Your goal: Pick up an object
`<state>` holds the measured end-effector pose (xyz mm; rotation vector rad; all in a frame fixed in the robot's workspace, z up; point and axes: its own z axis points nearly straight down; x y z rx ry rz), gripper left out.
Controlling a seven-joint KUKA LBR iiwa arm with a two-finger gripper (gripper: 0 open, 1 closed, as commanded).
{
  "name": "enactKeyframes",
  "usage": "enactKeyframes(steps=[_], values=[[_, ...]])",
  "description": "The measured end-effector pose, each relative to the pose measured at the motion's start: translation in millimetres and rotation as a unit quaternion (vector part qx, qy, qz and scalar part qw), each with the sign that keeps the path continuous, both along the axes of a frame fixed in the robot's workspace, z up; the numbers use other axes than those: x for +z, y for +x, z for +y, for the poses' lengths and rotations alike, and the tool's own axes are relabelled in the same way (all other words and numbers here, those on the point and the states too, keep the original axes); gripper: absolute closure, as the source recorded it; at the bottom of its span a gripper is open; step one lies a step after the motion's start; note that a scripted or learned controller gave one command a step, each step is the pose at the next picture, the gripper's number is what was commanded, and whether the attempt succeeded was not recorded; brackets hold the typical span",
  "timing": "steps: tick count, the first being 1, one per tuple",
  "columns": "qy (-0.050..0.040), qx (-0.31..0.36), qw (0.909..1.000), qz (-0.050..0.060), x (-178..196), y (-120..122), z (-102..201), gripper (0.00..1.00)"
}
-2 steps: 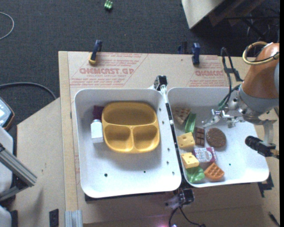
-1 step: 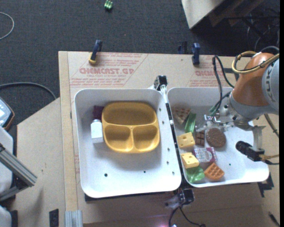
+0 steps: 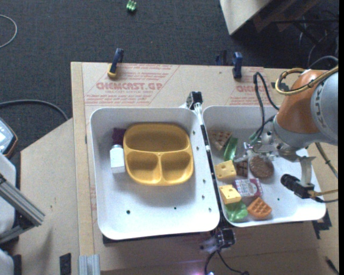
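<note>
Claw (image 3: 257, 156) low over crowded toy food in the right bin (image 3: 301, 212).
Cannot tell its state; tightly packed pieces could make it slip off the brown patty (image 3: 262, 167).

A yellow divided tray (image 3: 158, 153) lies in the left bin (image 3: 102, 182), with a small white bottle (image 3: 117, 159) touching its left side and a dark purple item (image 3: 119, 134) just above the bottle. The tabletop (image 3: 140, 83) carries red printed lettering. Two clamps (image 3: 115, 63) (image 3: 237, 63) grip its far edge. A small green object (image 3: 131, 6) lies on the dark floor (image 3: 54, 43) beyond.
</note>
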<state>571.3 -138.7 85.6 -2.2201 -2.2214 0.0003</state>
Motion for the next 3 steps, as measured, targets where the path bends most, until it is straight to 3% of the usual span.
enactKeyframes(steps=[1, 3], values=[[-0.0018, -0.001, 1.0, -0.005, 14, 2, -1, 1.0], [-0.0013, 0.0, 1.0, -0.004, 118, 4, 6, 1.0]])
